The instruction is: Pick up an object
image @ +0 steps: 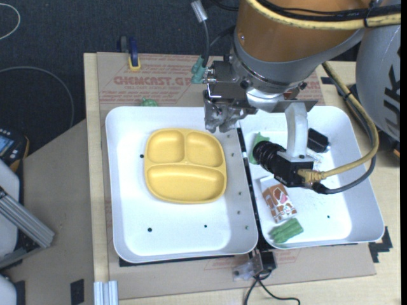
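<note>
Nearest the camera, at the front of the right-hand shallow white plastic bin (pixel 364 224), a small flat green piece (pixel 286 229) is seen. A red, white and brown printed packet (pixel 278 202) lies just behind it, apart from it. Across the divide, the left-hand shallow white plastic bin (pixel 130 224) is occupied by a yellow plastic plate with three compartments (pixel 186 165), lying flat and upright near the bin's middle.

Farthest back, the two-finger metal gripper (pixel 220 121) is held over the far edge of the left bin, close to the seam between the bins. Whether it is open or closed cannot be told, and nothing is seen held in it.

The plate is judged the likeliest object to be picked. Its far right corner lies just in front of the gripper and slightly to the left; contact cannot be confirmed. The packet and green piece lie well apart from the gripper, in the other bin.

For a sound pick, the raised rim of the plate should be straddled rather than its smooth floor pressed. The descent should be kept clear of the bin wall.
</note>
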